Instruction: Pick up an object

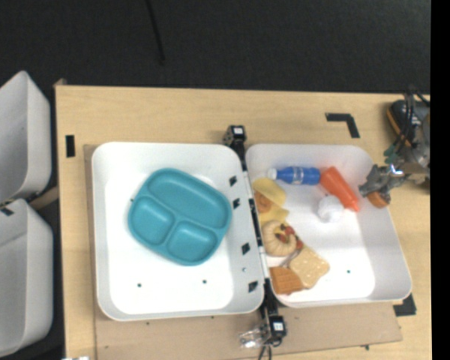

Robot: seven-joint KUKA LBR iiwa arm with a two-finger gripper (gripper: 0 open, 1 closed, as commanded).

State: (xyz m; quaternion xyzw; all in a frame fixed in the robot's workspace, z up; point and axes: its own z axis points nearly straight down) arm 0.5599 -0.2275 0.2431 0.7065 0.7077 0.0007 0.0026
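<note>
Item 1: my claw (pixel 380 186) is hanging at the right rim of the right bin (pixel 375 276), beside the tip of the orange carrot-shaped piece; I cannot tell how far it is standing apart, and nothing is showing in its grip.

Item 2: the left bin (pixel 112 276) is holding 1 teal divided plate (pixel 180 216), which is lying flat near the bin's middle with 3 compartments facing up.

Item 3: the right bin is holding the loose things for picking. A blue and white bottle (pixel 297 175) is lying on its side near the far wall. The orange carrot-shaped piece (pixel 340 187) is lying at a slant just to the right of the bottle. A small white round object (pixel 330 209) is sitting just below the orange piece, touching or nearly touching it.

Item 4: along the right bin's left wall, toy foods are lying in a row: a yellow piece (pixel 270 196) at the far end, a round pastry with red on top (pixel 280 238) in the middle, and 2 toast-like slices, 1 pale (pixel 310 267) and 1 browner (pixel 285 280), at the near end.

Item 5: the bench (pixel 172 115) is showing bare tan board around both bins
</note>
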